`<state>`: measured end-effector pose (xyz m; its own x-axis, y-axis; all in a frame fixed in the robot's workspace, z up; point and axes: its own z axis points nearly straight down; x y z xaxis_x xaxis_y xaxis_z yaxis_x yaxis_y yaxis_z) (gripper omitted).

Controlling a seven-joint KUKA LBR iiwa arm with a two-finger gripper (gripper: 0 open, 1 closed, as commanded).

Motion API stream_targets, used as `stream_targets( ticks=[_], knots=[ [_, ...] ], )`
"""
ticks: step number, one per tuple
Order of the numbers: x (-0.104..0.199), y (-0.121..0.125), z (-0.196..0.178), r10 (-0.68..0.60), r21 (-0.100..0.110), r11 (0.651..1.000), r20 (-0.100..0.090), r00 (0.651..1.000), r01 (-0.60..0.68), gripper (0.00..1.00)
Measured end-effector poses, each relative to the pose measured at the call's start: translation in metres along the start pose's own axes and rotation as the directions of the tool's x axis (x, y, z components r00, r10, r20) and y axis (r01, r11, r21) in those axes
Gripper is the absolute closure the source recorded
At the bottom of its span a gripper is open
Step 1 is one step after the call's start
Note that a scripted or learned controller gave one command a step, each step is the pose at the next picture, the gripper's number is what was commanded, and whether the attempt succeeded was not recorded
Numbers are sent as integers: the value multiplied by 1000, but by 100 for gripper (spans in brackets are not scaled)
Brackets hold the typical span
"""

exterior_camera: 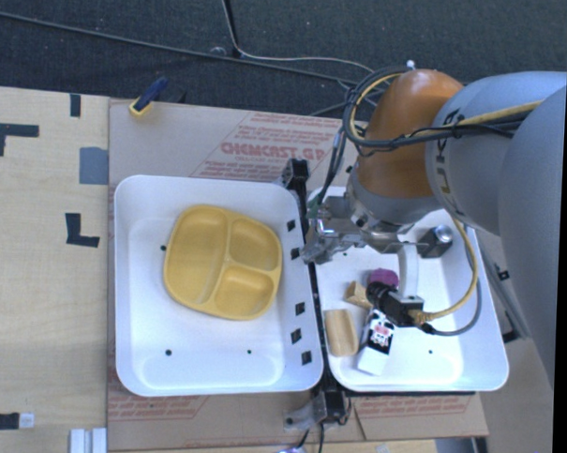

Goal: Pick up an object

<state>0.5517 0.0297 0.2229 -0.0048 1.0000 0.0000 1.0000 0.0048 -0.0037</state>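
Note:
My gripper point(322, 241) hangs low over the far left part of the right bin point(484, 366), close to the wall between the two bins. Nothing shows in its grasp. Just in front of it lie a purple object point(385, 276) and a small tan piece point(356, 293). Nearer the front of the same bin lie a tan block point(340, 331) and a white box with a black and red mark point(377, 347). The wrist and arm hide the back of this bin.
A yellow divided plate point(223, 261) lies in the left bin point(137, 355). Both bins rest on cardboard point(240, 144). A blue and yellow clip point(148, 96) sits at the cardboard's far left corner. The bulky grey arm fills the right side.

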Motion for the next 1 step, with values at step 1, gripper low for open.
stream_targets(
  ticks=[1],
  knots=[
    [51,-19,-9,-3,-1,1000,-1,1000,3,100]
  ],
)
